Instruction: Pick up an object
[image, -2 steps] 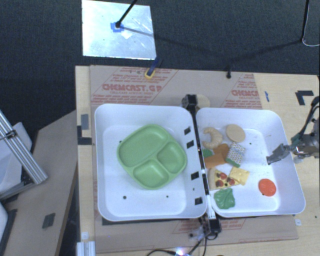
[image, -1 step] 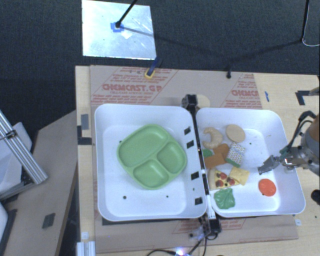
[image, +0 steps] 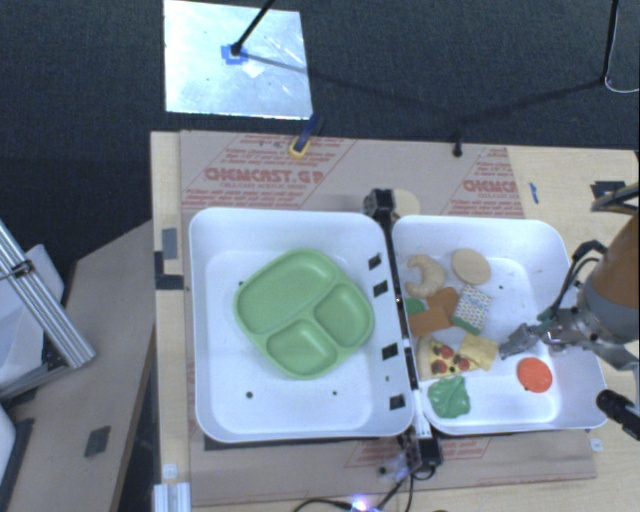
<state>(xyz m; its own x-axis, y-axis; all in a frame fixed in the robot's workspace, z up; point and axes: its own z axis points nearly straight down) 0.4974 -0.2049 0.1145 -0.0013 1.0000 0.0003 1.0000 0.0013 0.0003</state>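
Nearest edge of the surface (image: 300, 470): a tangle of wires and a small connector at the seam between the two bins; detail too small to make out.

Right bin (image: 575, 405), front to back:
- green leafy piece (image: 449, 396), near the front left corner.
- orange round piece (image: 535, 375), flat on the bin floor, just below and right of the hand.
- small flat item with red spots (image: 447, 357), kind unclear.
- yellow block (image: 478, 351), touching the spotted item.
- brown flat piece (image: 432, 312), partly under its neighbours.
- small packet with a speckled pattern (image: 474, 304); print not readable.
- pale crescent piece (image: 428, 273).
- tan round disc (image: 471, 266), just beside the crescent.

Hand (image: 520, 340): grey, low over the right bin, near the orange round piece and apart from the yellow block. Whether it is parted or clenched cannot be told; nothing is seen in its grasp. The arm (image: 612, 300) is cut off by the right edge.

Left bin (image: 215, 240): one green divided tray (image: 303, 312) with three compartments, set at a slant.

Under the bins: brown sheet (image: 260, 175) printed in red "CHEMCAST", repeated, seen mirrored; further letters unclear.

Farthest: shiny metal plate (image: 238, 58) on dark floor.
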